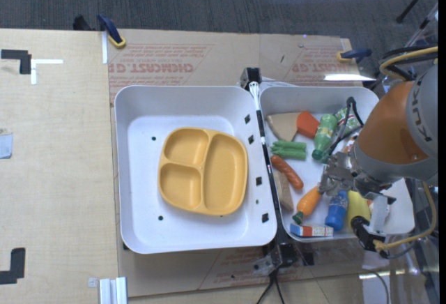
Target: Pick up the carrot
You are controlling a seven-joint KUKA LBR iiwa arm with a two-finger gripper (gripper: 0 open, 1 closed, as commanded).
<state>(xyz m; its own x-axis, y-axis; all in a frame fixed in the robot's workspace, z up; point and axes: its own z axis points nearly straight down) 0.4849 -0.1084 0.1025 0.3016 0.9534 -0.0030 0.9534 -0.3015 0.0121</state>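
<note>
The carrot (308, 201) lies unlifted just beside the sausage (287, 171), the claw (333, 180) hovering near, its grip state unclear.

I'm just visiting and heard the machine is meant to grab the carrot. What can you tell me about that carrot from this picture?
The small orange toy carrot with a green tip looks like smooth plastic. It lies tilted in the right shallow white bin, green end pointing down towards the bin's near wall, orange end up towards the arm's tool, which sits right at that end. Whether the tool grips it cannot be told. A red sausage-shaped toy lies just left of it.
</note>
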